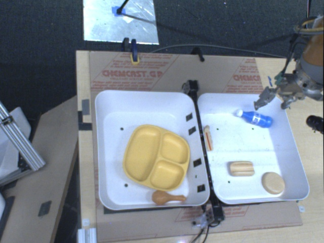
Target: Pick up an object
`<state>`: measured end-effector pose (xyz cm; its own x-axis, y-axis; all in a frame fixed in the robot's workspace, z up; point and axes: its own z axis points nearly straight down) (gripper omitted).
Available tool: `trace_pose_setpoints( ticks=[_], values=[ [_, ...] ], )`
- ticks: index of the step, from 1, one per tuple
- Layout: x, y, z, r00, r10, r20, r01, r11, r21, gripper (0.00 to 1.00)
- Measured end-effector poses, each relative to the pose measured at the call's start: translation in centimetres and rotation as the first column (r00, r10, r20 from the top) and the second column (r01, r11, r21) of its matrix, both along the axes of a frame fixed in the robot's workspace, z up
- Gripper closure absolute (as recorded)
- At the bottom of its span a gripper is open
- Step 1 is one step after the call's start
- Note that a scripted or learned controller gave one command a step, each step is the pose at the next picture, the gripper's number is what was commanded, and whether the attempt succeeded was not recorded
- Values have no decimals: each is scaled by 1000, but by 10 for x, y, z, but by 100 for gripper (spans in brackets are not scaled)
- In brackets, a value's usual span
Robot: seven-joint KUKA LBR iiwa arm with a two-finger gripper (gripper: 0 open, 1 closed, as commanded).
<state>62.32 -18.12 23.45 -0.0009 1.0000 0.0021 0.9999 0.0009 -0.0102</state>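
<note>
My gripper (276,101) hangs at the far right edge, above the back of the right bin (291,151), with its two fingers spread apart and nothing between them. A small blue bottle (255,118) with a white cap lies on its side just below and left of the fingertips. Nearer the front of that bin lie a tan bread-like block (240,168) and a round beige piece (273,182). A thin orange stick (207,138) rests against the bin's left wall.
The left bin (109,135) holds a yellow divided plate (157,157) and a brown drumstick-shaped toy (166,197) at its front. Black clips line the divider between the bins. A silver sheet (119,14) lies on the dark floor behind the bench.
</note>
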Motion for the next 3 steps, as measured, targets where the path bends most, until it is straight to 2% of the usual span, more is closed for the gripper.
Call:
trace_pose_setpoints(
  ticks=[1, 3],
  values=[
    [3, 0, 7, 1000, 3, 12, -3, 1000, -3, 0],
    [1, 7, -112, 1000, 1, 8, -1, 1000, -2, 0]
  ],
)
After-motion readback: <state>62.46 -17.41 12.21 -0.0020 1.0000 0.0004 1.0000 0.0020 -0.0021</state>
